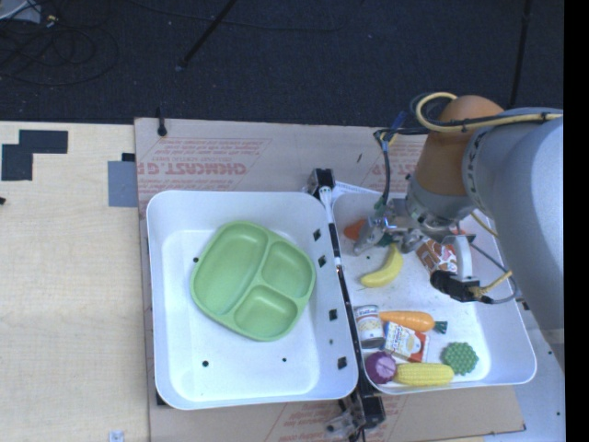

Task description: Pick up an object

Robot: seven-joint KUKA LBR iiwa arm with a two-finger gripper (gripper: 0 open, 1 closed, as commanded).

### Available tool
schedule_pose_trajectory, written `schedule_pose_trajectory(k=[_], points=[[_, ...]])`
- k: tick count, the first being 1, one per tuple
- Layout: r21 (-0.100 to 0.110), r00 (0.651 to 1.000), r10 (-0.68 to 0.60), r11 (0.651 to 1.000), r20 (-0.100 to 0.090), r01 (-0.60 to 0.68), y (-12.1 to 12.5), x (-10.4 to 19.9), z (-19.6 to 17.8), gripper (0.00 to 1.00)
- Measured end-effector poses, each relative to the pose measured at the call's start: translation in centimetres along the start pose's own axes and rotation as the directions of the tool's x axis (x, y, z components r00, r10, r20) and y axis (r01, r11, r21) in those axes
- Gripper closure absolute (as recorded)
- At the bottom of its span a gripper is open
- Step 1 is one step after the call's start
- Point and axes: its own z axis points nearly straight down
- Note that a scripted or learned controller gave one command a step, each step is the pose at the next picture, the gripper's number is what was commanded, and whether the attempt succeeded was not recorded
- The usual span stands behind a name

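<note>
My arm (502, 168) comes in from the right and bends down over the right-hand bin (515, 362), and my pincer (385, 236) hangs low at the upper left part of that bin. From this slant I cannot tell how my pincer is set; the metal parts there blur together.

The banana (386, 269) lies just below my pincer, on the bin floor. Its long axis runs on a slant, from the lower left up to the upper right, with the upper end tucked close under my pincer and the lower end pointing toward the wall between the two bins. Whether I touch it I cannot say. A small orange-red thing (353, 230) sits just left of my pincer, too blurred to name.

Further down the same bin sits a cluster of toy food. A carrot (408, 320) lies nearly level, its green end toward the right. Beside it at the left stands a small can (367, 321), and below the carrot lies a red and white packet (404, 342). Along the near wall rest a purple onion (380, 367), a corn cob (424, 374) lying level, and a head of broccoli (460, 358) to the right of the cob.

The left-hand bin (184, 376) carries a green divided plate (253, 280), turned at an angle, well apart from my pincer.
</note>
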Motion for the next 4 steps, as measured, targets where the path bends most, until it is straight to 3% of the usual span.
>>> schedule_pose_trajectory(k=[1,2,3,4], points=[[0.003,1.000,0.004,1.000,-0.002,-0.004,-8.4,2.6,-0.1,0.00],[0.000,1.000,0.001,1.000,0.000,-0.001,0.1,0.9,0.0,0.00],[0.002,1.000,0.001,1.000,0.000,-0.001,-2.2,-0.2,-6.3,0.00],[0.001,1.000,0.002,1.000,0.001,-0.002,-1.2,2.2,0.0,0.00]])
